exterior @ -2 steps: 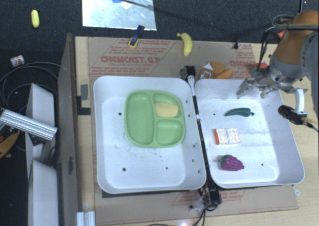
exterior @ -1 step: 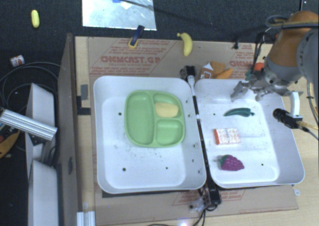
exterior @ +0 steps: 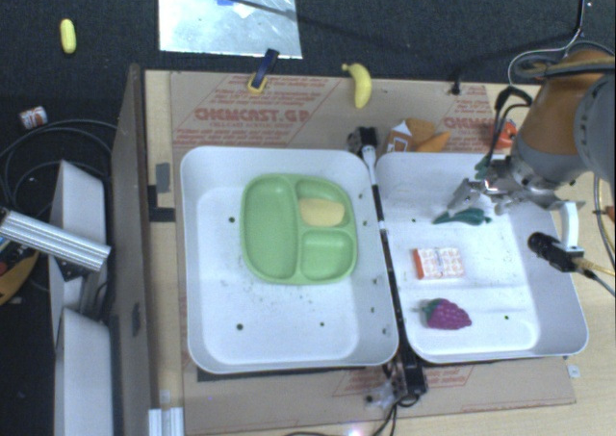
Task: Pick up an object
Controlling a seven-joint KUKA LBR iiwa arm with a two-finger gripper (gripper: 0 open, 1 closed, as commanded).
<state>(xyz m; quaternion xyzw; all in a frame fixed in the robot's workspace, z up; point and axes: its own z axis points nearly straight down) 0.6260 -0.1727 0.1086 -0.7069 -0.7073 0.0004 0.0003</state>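
In the right bin (exterior: 500, 333), a teal object (exterior: 466, 218) lies with its long axis left-right, just below the spread claw (exterior: 469, 195); its shape is hard to make out

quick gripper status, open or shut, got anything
gripper: jaws spread open, low in the right bin, just above the small teal object; nothing is held between them.

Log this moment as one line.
gripper over right bin | beside teal object | nothing held | grapes, card untouched
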